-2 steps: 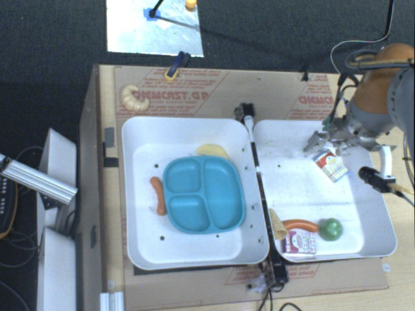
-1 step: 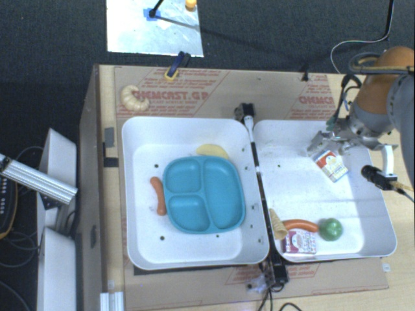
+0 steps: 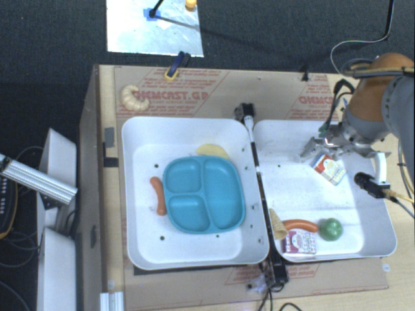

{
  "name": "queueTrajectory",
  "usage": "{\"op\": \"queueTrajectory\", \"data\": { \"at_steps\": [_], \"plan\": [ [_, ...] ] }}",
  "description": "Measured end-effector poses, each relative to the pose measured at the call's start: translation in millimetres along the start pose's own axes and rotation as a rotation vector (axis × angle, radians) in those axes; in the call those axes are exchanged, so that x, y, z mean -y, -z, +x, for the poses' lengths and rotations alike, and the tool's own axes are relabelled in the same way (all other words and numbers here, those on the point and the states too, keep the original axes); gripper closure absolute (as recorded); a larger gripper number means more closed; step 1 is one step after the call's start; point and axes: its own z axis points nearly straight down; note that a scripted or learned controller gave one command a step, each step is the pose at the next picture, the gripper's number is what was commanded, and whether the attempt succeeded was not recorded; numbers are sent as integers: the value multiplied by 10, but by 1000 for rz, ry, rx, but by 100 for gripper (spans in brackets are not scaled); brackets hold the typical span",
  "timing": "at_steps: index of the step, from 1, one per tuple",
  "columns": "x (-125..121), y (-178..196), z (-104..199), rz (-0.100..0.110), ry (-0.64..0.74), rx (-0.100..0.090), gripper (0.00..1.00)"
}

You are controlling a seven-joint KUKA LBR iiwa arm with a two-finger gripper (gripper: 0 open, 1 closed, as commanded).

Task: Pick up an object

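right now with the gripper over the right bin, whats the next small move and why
Probably a short descent straight onto the small white carton. The gripper sits just above and beside it in the right bin, and nothing shows between its fingers. The sausage, green ball and pink-labelled pack lie farther off, by the near wall.

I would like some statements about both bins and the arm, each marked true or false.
1. The blue divided tray lies in the left bin. True.
2. A sausage lies on the tray. False: it lies beside the tray, on the bin floor.
3. The green ball is in the right bin. True.
4. The gripper hangs over the left bin. False: it is over the right bin, near a small carton.
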Motion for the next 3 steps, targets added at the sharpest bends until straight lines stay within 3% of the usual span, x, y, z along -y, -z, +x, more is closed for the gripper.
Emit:
{"op": "queueTrajectory", "data": {
  "at_steps": [1,2,3],
  "plan": [
    [-12,114,-2,-4,2,1,100],
    [-11,113,-2,-3,2,1,0],
    [81,170,-106,0,-2,1,0]
  ]
}}
